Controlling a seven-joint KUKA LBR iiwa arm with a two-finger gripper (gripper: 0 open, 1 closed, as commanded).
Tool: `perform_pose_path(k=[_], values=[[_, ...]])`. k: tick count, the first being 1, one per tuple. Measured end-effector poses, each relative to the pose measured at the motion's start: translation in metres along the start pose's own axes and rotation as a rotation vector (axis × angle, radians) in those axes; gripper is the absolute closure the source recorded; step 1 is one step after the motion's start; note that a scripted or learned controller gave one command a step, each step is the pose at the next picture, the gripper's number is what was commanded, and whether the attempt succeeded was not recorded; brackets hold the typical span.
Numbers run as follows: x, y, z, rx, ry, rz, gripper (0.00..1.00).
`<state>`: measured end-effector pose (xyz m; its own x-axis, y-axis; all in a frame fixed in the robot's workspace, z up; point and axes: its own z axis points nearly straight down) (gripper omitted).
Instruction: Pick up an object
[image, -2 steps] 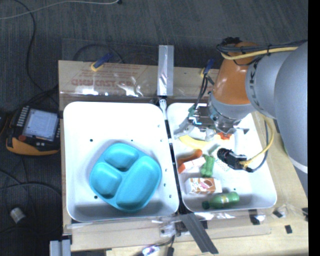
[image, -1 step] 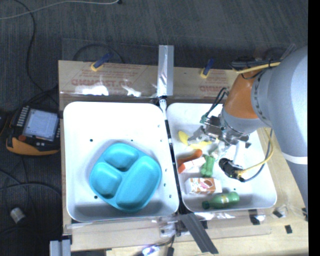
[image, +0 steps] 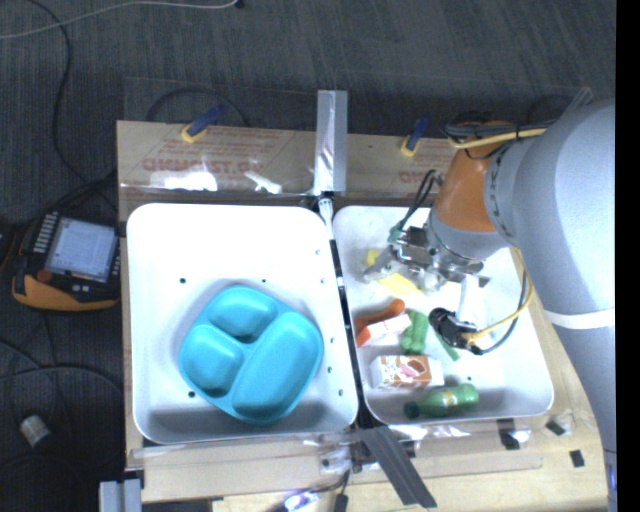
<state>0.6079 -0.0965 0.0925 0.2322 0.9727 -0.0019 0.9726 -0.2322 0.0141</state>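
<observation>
My gripper (image: 408, 252) hangs low over the back of the right bin (image: 530, 385), below the arm's orange band (image: 466, 196). Just left of it lies a small yellow object (image: 377, 260), close to or touching the gripper; I cannot tell which. In front of the gripper lie an orange piece (image: 391, 309), a red piece (image: 376, 331) and a green piece (image: 415, 331). Nearer the front are a white and red carton (image: 405, 372) and a green bottle (image: 442, 400) on its side.
The left bin (image: 160, 240) holds a blue divided plate (image: 252, 351). A black part with a yellow cable (image: 448, 325) hangs from the wrist over the right bin. The grey arm (image: 575, 220) covers that bin's right side. A dividing wall (image: 340, 300) separates the bins.
</observation>
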Motion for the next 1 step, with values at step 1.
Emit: perform_pose_path(k=[1], values=[[-0.0010,0.0012,-0.0105,-0.004,-0.002,0.000,1.00]])
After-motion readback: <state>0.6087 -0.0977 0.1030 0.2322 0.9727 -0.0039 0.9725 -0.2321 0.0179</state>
